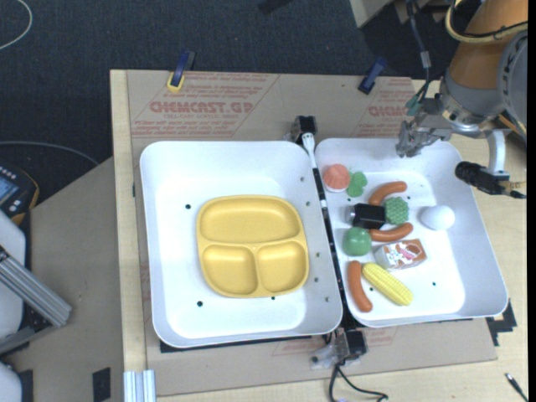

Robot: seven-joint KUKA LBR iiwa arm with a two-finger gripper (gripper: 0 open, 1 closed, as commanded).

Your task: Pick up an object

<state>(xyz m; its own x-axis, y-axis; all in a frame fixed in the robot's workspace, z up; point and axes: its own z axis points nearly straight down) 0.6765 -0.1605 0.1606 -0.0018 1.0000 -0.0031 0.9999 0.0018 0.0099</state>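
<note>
The right bin [481,287] holds several toy foods: an orange-red round piece [337,175], a small green piece [358,182], a sausage [387,193], a black block [367,216], a green bumpy piece [396,210], a white egg [436,218], a green ball [357,241], a red-and-white packet [404,255], a corn cob [387,284] and another sausage [358,286]. My gripper [412,143] hangs over the bin's far edge, well behind the foods and apart from them. Nothing shows in its grasp.
The left bin [167,224] carries a yellow divided plate [251,245] at its middle. A black clip [306,128] sits where the two bins meet at the back. The arm's grey and orange body [490,36] fills the upper right.
</note>
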